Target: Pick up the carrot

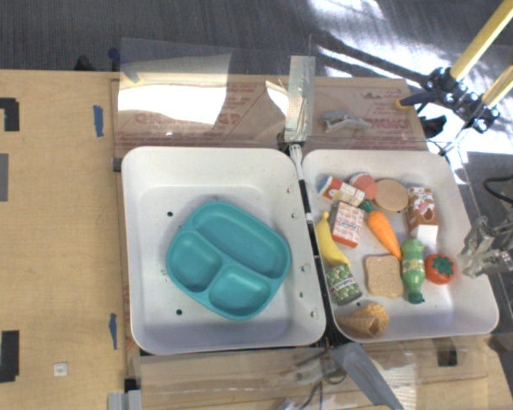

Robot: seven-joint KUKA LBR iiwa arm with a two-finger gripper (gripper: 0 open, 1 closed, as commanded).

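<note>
Currently pre-grasp: the gripper (pixel 489 253) sits at the right edge of the right bin (pixel 477 314), outside the clutter and well apart from the target, with nothing visibly in it. Can't tell how the jaws stand, too blurred at the frame edge. The carrot (pixel 383 232) lies in the middle of the right bin, orange, tilted with its green top toward the upper left. It's tightly boxed in: red-and-white carton (pixel 348 225) just to its left, bread slice (pixel 384 275) just below, green bottle (pixel 412 269) touching or nearly touching its tip on the right, round cookie (pixel 392 196) above. Left bin (pixel 145 229) carries the teal divided plate (pixel 228 258), irrelevant here. My read on the next move: travel left over the carrot, align the jaws across its short axis, and descend on the thicker upper half where the neighbours leave a bit more room.
</note>
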